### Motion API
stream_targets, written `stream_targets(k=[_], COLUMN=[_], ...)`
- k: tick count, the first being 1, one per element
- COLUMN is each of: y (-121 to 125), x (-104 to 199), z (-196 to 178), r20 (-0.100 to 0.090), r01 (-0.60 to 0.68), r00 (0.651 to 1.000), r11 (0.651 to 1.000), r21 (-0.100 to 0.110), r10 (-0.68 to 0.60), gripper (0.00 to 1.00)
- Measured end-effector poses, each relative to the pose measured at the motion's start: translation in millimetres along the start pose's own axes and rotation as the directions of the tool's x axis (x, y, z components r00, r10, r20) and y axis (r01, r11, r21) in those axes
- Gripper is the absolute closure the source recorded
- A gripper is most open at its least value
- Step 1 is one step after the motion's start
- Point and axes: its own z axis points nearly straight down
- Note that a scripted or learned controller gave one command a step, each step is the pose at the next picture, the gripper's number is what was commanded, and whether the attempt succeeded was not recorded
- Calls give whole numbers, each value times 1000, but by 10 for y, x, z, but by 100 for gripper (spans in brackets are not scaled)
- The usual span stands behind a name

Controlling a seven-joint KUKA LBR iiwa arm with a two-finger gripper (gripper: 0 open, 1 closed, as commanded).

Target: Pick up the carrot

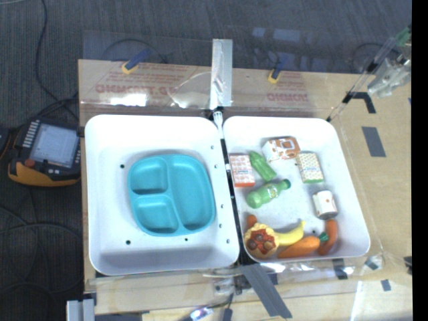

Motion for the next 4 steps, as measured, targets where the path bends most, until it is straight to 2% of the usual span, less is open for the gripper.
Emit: stream_targets(k=[1, 2, 3, 4], y=[269, 268, -7, 408], x=[63, 62, 82, 139], z=[-256, -257, 483, 190], r20=[-5, -5, -4, -3], r01=[-342, -342, -432, -720], r00=[940, 940, 902, 693], r11=[940, 940, 902, 693], r21=[3, 2, 6, 6], r10=[342, 342, 432, 721], gripper=[100, 0, 0, 0])
